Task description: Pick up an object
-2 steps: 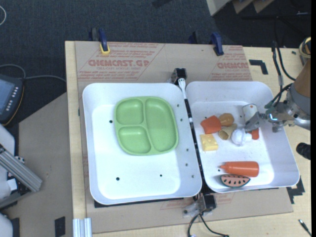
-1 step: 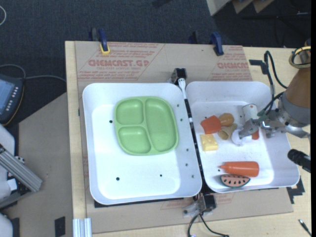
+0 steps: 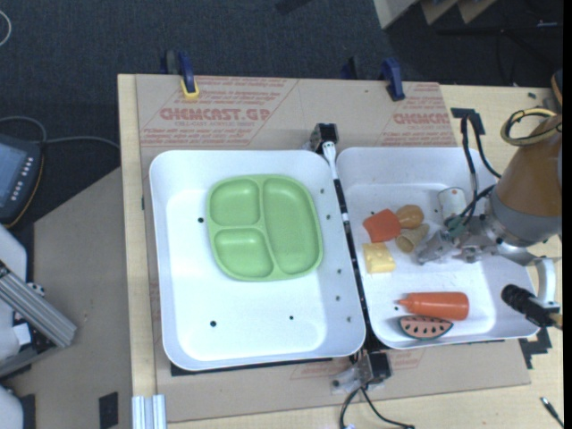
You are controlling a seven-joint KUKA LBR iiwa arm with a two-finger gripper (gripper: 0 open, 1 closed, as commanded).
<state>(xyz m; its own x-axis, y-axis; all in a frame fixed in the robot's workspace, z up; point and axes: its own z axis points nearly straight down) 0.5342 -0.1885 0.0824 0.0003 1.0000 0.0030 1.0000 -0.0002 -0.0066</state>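
Counting two bins (image 3: 170, 239), one plate (image 3: 265, 227)

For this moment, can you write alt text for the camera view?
The tool is low in the right bin beside toy foods: a red piece, brown pieces, a yellow block, an orange carrot and a watermelon slice. The left bin holds a green divided plate.

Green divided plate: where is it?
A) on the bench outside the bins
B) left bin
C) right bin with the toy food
B: the green plate lies flat in the left bin, while the toy food sits in the right bin.
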